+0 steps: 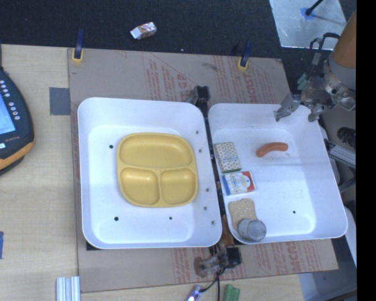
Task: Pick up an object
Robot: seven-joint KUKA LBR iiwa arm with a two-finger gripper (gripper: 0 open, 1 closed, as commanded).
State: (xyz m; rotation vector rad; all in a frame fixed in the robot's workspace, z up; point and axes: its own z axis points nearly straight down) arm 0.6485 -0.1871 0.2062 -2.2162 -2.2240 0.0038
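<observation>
Sausage (272, 149), small and orange-red, lies on the floor of the right bin (313, 187), in its upper half, apart from the other things. It rests flat and nothing touches it.

Along the left wall of the same bin 4 things stand in a column. At the top is a green patterned packet (227, 157), below it a small white and blue packet with a red edge (239, 182), then a tan square piece like a cracker (241, 209), and at the bottom a grey round cap (253, 230) that overlaps the lower part of the cracker.

The gripper (299, 107) is above the upper right corner of the right bin, over its rim, well apart from the sausage and higher in the view. Its 2 fingers seem spread apart, 1 grey fingertip (286, 109) pointing left over the bin, and nothing is between them. The orange band of the arm (346, 46) shows at the right.

The left bin (100, 218) holds a yellow tray with 3 compartments (156, 168), lying near its middle.

On the wooden bench, at the far left, is a control pendant with a blue screen (3, 121). A crumpled wrapper (143, 31) lies on the dark floor beyond the bench.
</observation>
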